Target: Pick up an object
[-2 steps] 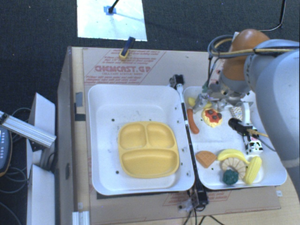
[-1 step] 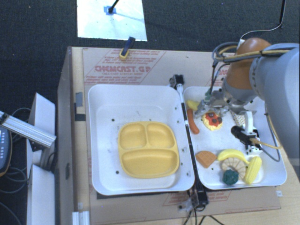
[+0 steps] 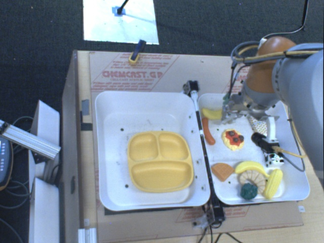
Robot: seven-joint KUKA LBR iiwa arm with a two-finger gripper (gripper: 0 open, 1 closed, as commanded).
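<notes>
Right bin, near edge: in the right bin (image 3: 296, 178), a dark teal ball (image 3: 248, 191) touches a round tan biscuit (image 3: 251, 179); a yellow corn cob (image 3: 274, 183) lies just beside them
Banana: a yellow banana (image 3: 250, 166) curves along the biscuit's far side
Orange wedge: an orange wedge (image 3: 221, 171) lies flat, near the wall between the bins
Mid-bin: a round yellow piece (image 3: 233, 139) with a red and dark top
Sausage: an orange-red sausage (image 3: 207, 131) lies lengthwise beside the bin's left wall
Task thing: a yellow block (image 3: 211, 114), plain, flat and soft-edged, in the far left corner of the right bin, just beyond the sausage
Gripper: the gripper (image 3: 230, 113) is low in the far part of the right bin, just beside the yellow block; wide or narrow cannot be told
Left bin: the left bin (image 3: 111, 110) holds a yellow plate (image 3: 160, 161) with three compartments
</notes>
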